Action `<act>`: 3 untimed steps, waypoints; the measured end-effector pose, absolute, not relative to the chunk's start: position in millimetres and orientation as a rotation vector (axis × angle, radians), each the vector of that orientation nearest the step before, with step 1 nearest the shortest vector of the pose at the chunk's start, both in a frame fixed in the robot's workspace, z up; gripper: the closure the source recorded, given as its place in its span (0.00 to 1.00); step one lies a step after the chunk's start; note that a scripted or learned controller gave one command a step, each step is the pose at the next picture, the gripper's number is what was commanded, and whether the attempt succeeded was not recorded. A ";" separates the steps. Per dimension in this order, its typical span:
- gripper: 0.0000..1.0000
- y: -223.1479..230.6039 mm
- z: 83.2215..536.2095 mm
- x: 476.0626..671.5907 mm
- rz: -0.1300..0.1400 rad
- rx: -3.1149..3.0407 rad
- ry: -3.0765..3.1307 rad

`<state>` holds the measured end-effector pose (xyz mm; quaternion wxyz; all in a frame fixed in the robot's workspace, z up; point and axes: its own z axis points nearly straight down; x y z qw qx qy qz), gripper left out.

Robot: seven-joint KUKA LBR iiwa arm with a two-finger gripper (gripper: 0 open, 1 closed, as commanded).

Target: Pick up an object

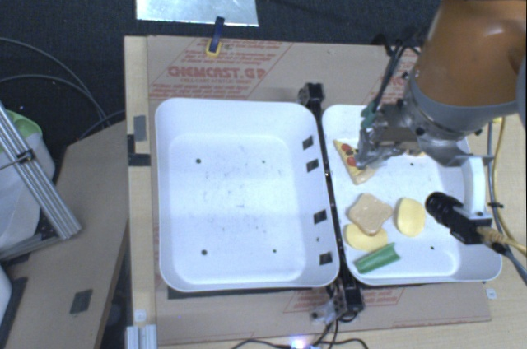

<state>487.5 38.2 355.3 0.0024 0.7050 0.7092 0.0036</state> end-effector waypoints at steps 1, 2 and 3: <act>1.00 7.4 313.0 487.6 -0.001 2.223 2.219; 1.00 50.4 343.2 504.5 0.008 2.210 2.228; 1.00 39.2 351.6 486.7 0.004 2.219 2.222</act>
